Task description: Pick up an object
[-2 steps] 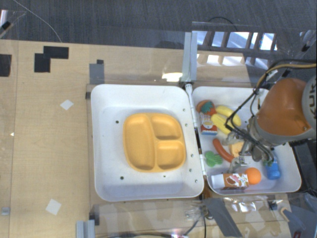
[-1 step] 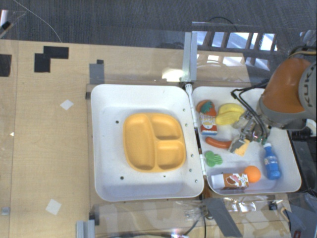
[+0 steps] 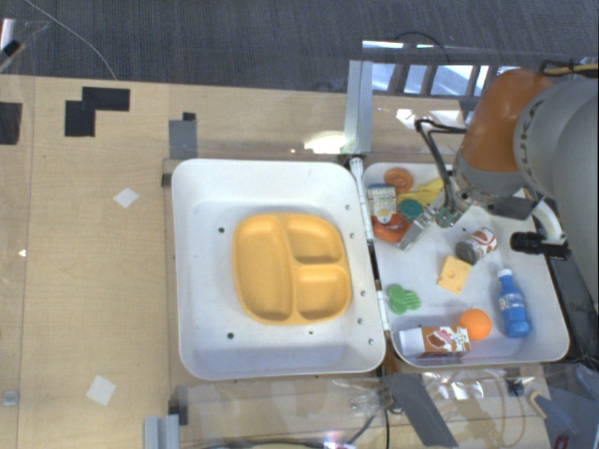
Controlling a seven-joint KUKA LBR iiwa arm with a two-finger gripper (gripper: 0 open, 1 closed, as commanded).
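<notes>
The grey arm (image 3: 552,129) enters from three o'clock, its orange band (image 3: 496,120) sitting high over the right bin (image 3: 552,349). From the band the wrist slants down toward nine o'clock, ending at the gripper (image 3: 423,224) low over the bin's upper left part. Whether the gripper is apart or together cannot be told from this slanted view, and nothing can be made out clamped in it.

Just beside the gripper, toward nine o'clock, lie a small white carton (image 3: 381,199) and an orange-red toy (image 3: 391,221) with a teal piece. At twelve o'clock of it sit an orange spiral-marked piece (image 3: 397,177) and a yellow banana (image 3: 426,192). Toward three o'clock lies a red-and-white can (image 3: 479,243), and at five o'clock a yellow cheese wedge (image 3: 455,274). Farther down the bin are a green toy (image 3: 403,298), a blue bottle (image 3: 513,303), an orange ball (image 3: 475,325) and a brown-and-white carton (image 3: 443,340) against the near wall.

The left bin (image 3: 201,279) holds a yellow divided tray (image 3: 290,267), well apart from the gripper.
</notes>
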